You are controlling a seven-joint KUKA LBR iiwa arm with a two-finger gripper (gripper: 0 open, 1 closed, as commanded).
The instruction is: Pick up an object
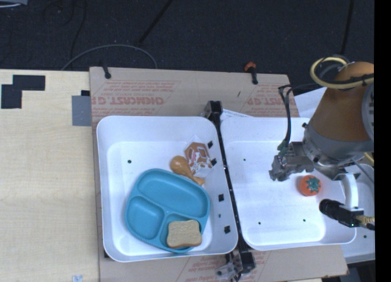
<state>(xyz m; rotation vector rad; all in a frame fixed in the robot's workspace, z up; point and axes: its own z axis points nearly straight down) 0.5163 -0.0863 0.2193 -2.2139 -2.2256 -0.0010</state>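
Arm (342, 116) low over right bin (263, 213), beside orange ball (310, 185).

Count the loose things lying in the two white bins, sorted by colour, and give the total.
Blue, divided plastic plate: 1
Tan, bread slice and wooden spoon: 2
Brown-and-clear, crinkled wrapper packet: 1
Orange, small round toy fruit: 1
Total: 5

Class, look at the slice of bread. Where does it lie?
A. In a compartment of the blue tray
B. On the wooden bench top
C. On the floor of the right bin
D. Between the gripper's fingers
A: the slice of bread sits in a lower compartment of the blue tray, inside the left bin.
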